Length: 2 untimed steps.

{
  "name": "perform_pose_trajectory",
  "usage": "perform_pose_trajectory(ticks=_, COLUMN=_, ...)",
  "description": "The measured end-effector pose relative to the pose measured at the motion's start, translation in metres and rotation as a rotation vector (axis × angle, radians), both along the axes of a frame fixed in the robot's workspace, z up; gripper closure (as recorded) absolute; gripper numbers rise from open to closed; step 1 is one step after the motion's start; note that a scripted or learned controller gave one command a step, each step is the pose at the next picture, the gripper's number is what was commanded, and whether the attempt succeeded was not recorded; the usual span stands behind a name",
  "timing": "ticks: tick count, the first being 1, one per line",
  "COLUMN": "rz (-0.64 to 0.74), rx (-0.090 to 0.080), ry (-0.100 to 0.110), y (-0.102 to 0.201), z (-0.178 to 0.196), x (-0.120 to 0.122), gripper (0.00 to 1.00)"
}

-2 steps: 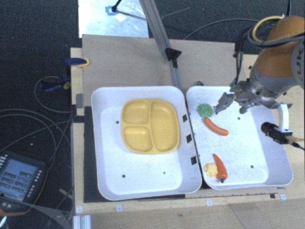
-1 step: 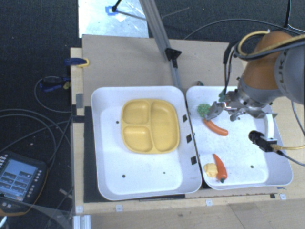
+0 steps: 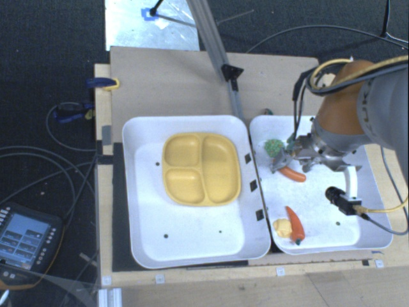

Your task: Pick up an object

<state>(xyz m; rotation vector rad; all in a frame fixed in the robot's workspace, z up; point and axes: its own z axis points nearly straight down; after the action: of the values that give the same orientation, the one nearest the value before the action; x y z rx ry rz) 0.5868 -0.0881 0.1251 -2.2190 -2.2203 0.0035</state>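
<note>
Carrot point(image 3: 294, 224) near front rim; fingers point(image 3: 285, 161) by broccoli point(image 3: 274, 147), their state impossible to tell.

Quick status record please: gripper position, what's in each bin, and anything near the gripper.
gripper: low in the right bin, near its left wall
near gripper: broccoli just to its left, sausage just below
right bin, front: carrot beside a small yellow piece
left bin: yellow divided plate
held: cannot tell
</note>
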Motion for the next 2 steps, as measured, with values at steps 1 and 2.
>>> perform_pose_trajectory(ticks=1, rz=-0.001, rx=0.001, ry=-0.005, y=0.0, z=0.013, x=0.001, gripper=1.0)
perform_pose_trajectory(ticks=2, rz=-0.001, rx=-0.001, ry=-0.01, y=-0.01, z=0.063, x=0.001, gripper=1.0)
